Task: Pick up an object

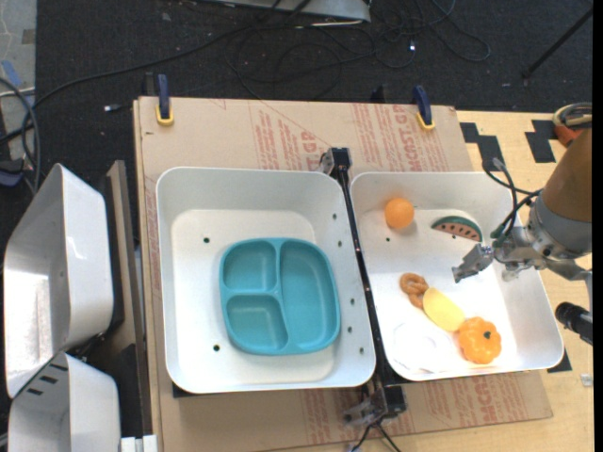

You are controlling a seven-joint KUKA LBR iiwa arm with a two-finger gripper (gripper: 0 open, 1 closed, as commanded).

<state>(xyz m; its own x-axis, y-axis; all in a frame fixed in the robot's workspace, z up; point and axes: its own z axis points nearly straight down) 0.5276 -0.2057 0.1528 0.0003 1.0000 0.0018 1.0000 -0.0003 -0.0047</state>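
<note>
Camera view looks down on two white bins placed side by side on a bench covered with cardboard. The left bin (pixel 179 281) contains a teal divided plate (pixel 280 296) with three compartments, lying flat in its middle. The right bin (pixel 528 347) contains five small things: an orange ball (pixel 399 214) near the far wall, a watermelon slice (pixel 457 227) to its right, a brown pretzel (pixel 413 286) touching a yellow piece (pixel 442 310), and an orange pumpkin (pixel 480 341) just beside the yellow piece, near the front wall. The arm (pixel 570 205) enters from the right, and the gripper (pixel 480 260) is above the right bin, between the watermelon slice and the yellow piece. Nothing is visible between its tips. I cannot tell whether it is open or closed.
</note>
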